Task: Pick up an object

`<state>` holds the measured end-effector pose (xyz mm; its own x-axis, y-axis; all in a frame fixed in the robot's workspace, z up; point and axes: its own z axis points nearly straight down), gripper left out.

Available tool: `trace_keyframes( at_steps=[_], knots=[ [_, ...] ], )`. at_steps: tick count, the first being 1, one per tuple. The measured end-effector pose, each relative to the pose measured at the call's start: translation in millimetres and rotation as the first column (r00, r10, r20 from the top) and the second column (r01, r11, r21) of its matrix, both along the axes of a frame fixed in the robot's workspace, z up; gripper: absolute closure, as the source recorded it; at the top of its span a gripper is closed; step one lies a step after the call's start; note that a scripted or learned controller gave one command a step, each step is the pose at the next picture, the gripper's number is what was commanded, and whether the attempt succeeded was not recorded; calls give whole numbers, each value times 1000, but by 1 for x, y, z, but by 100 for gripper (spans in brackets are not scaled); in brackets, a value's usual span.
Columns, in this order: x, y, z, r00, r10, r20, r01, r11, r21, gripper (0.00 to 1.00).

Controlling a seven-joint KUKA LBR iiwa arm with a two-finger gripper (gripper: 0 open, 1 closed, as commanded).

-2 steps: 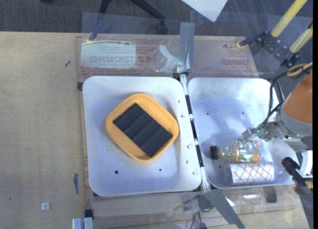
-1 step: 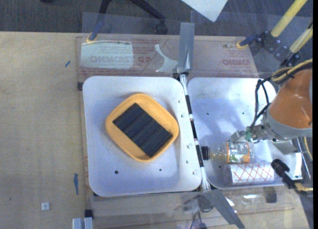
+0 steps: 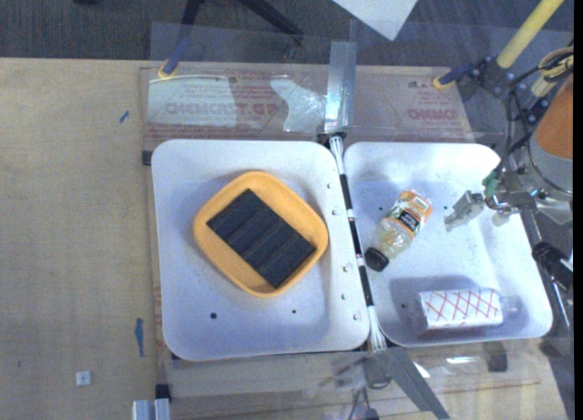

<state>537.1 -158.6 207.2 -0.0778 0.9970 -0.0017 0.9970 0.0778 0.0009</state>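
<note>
Right white bin point(image 3: 510, 254): small bottle point(image 3: 401, 225) lying just left of jaws point(image 3: 466, 211), their state indiscernible, box point(image 3: 460, 307) below.

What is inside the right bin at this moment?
The right bin holds a small bottle lying on its side and a red-patterned white tube. The gripper hangs above its floor; whatever lies beneath it is covered.

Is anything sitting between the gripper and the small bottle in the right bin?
Nothing visible does. The gripper hangs over the right bin, and only bare bin floor separates it from the small bottle. The red-patterned tube lies nearer the front, off that line.
</note>
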Motion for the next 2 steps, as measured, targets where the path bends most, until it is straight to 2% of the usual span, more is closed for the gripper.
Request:
trace_keyframes(
  at_steps=[1,2],
  knots=[
    [56,38,-115,989,-145,0,145,989,0,0],
    [5,0,-90,1000,5,-3,-5,1000,2,0]
  ],
)
